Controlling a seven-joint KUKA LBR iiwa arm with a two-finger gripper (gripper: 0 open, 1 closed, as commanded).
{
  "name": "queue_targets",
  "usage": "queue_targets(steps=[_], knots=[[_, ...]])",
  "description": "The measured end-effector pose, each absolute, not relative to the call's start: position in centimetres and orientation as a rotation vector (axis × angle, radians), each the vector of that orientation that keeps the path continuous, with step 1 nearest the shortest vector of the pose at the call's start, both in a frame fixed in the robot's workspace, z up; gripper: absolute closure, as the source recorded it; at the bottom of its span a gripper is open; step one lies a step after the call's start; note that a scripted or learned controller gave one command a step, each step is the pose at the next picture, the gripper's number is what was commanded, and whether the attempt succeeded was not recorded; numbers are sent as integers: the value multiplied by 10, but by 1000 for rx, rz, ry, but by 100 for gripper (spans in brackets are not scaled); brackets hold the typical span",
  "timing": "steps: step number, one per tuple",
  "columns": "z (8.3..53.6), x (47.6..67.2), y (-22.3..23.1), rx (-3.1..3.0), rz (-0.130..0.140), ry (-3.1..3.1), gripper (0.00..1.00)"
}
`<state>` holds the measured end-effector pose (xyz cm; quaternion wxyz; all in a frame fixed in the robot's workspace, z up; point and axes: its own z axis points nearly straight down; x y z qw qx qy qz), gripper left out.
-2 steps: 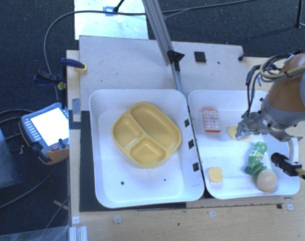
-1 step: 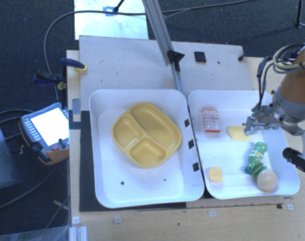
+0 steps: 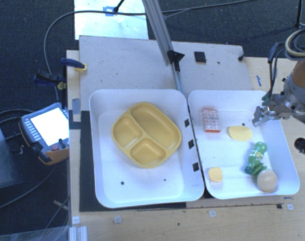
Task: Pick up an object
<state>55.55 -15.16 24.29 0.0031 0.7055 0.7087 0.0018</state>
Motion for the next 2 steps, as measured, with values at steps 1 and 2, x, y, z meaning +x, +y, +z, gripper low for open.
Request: queue_targets(steps=[1,2], knots=[[237,538,-96,2212,3,2232,100],[225,532,-47,2212,2,2232,100]])
